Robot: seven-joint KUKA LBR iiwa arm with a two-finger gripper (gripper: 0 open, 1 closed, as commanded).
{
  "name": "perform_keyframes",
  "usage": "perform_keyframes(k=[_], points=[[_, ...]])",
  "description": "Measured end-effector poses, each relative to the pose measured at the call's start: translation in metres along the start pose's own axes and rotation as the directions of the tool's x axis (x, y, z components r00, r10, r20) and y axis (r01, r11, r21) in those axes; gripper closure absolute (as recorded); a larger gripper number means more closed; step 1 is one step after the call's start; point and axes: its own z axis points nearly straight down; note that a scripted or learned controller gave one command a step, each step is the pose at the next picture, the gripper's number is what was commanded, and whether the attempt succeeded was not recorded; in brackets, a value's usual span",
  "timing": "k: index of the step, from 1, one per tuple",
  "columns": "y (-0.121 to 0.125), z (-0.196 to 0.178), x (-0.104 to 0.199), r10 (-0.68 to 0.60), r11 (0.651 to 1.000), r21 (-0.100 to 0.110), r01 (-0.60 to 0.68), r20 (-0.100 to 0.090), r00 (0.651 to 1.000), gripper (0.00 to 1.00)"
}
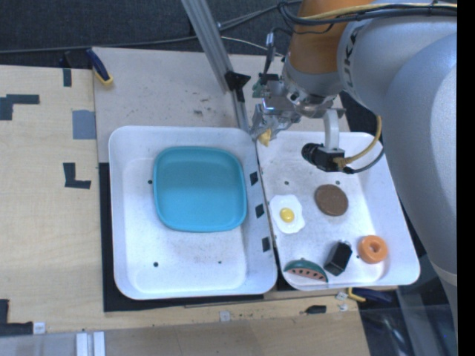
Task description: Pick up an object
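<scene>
Overhead, my gripper hung at the right bin's far-left corner, finger state beyond telling, nothing visibly between them, fried egg lay nearer the camera, well apart, roundish, no clear long axis.

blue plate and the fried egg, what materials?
Blue plate: looks like moulded plastic, a smooth satin finish with soft sheen and rounded rim. Fried egg: likely a toy of plastic or rubber, with flat matte white and a glossy yellow yolk.

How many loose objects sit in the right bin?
5: fried egg at left, brown disc mid-bin, orange donut at right, black block and watermelon slice at front. The arm may hide more.
</scene>
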Motion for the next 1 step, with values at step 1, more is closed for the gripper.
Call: perform_keyframes(k=[1], points=[[-0.0085,-0.0056,0.0502,0.000,1.000,0.000,0.000,0.000,1.000,1.00]])
